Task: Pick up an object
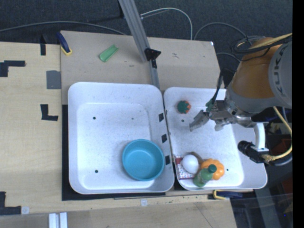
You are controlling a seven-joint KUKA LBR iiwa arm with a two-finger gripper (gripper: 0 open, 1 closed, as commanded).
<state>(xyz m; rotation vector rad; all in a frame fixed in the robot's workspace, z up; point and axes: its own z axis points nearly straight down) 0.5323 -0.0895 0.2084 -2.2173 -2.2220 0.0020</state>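
My arm comes in from the right, grey with the orange band bulging above the wrist, and my claw (pixel 198 122) hangs over the right bin (pixel 237 146), in its upper middle part. From this angle the fingers blur into one grey shape pointing left and down, so I cannot tell whether they stand apart or together, and I see nothing between them.

Just up and to the left of my claw lies a small ball (pixel 184 107), green with an orange-red patch, resting on the bin floor near the bin's upper left corner. It is close to my claw but apart from it.

At the near edge of the same bin sits a cluster of three things: a white egg-shaped object (pixel 190 163) on the left, an orange round object (pixel 214 168) on the right, and a green object (pixel 203 177) lying in front of and against the orange one. The white one rests on something flat with red markings that I cannot make out.

The left bin (pixel 95 127) holds a blue bowl (pixel 143 159), upright, in its near right corner, close to the wall between the two bins.

On the bench (pixel 190 61) beyond the bins lies a small green block (pixel 108 53), and a grey pole (pixel 135 23) slants down toward the gap between the bins.
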